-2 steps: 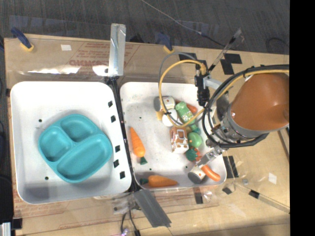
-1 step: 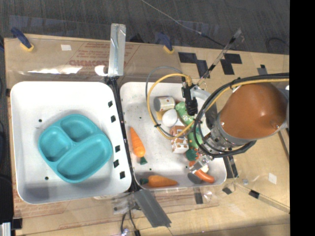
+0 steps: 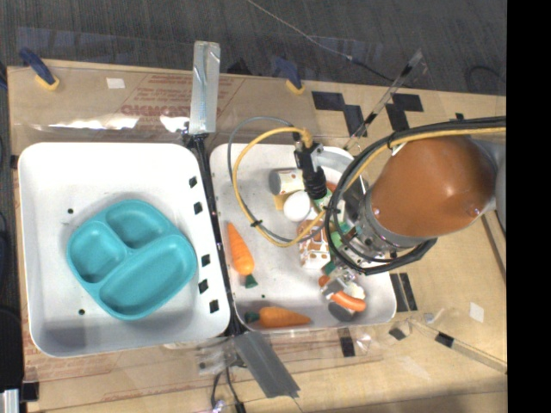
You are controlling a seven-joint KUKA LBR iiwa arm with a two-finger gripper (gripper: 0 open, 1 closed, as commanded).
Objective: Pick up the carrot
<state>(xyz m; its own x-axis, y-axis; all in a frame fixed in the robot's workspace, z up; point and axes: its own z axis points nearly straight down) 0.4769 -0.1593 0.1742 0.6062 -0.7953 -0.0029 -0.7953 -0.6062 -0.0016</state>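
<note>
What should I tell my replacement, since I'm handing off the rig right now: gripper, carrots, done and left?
Gripper: low in the right bin, near its lower right corner, beside a small orange and white piece; the arm hides much of it, so a grasp cannot be confirmed.
Carrots: one carrot lies by the right bin's left wall, a second carrot along its bottom edge; both are apart from the gripper.
Left bin: holds a teal divided plate.
Done: nothing visible.
Left: grasp and lift a carrot.

A robotics lab: taped plywood bench (image 3: 103, 93), two white bins (image 3: 43, 170), cabled arm (image 3: 430, 188), grey carpet (image 3: 103, 7)
</note>
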